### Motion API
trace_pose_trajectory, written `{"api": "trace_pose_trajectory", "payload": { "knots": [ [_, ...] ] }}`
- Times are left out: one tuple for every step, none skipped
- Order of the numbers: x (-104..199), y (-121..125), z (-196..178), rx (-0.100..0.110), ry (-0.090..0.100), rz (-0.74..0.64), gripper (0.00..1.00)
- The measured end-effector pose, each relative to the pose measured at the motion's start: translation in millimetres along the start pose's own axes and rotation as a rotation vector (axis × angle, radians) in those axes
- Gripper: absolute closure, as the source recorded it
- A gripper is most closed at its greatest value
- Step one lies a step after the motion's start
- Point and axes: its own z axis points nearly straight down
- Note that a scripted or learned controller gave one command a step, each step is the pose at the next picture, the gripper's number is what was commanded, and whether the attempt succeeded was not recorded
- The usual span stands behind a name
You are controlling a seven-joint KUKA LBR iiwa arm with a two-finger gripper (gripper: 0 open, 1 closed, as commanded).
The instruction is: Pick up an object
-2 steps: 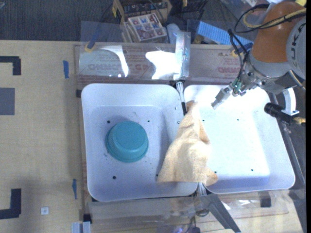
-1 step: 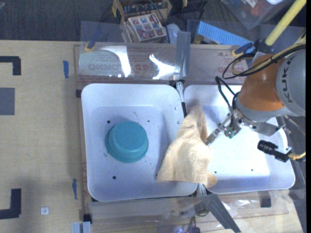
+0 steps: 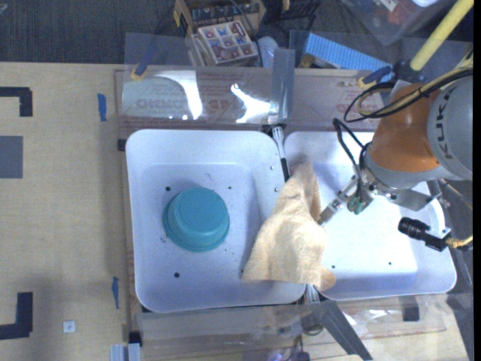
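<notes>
A tan cloth (image 3: pixel 294 232) lies crumpled across the divider between the two white bins, with most of it over the left bin's right edge and its right side reaching into the right bin (image 3: pixel 376 265). My gripper (image 3: pixel 328 213) reaches down from the right and its tip meets the cloth's right edge, about halfway up the cloth. A teal bowl (image 3: pixel 197 218) sits upside down in the middle of the left bin (image 3: pixel 150 164), well apart from the gripper.
The grey arm with its orange band (image 3: pixel 402 145) hangs over the right bin's far right part, with black cables looping above it. A clear panel (image 3: pixel 203 96) stands behind the bins. The wooden bench (image 3: pixel 52 201) stretches to the left.
</notes>
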Motion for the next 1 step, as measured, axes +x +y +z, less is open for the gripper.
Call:
{"api": "trace_pose_trajectory", "payload": {
  "knots": [
    [39.3,95.1,-71.3,0.003,0.007,0.039,0.0]
  ]
}}
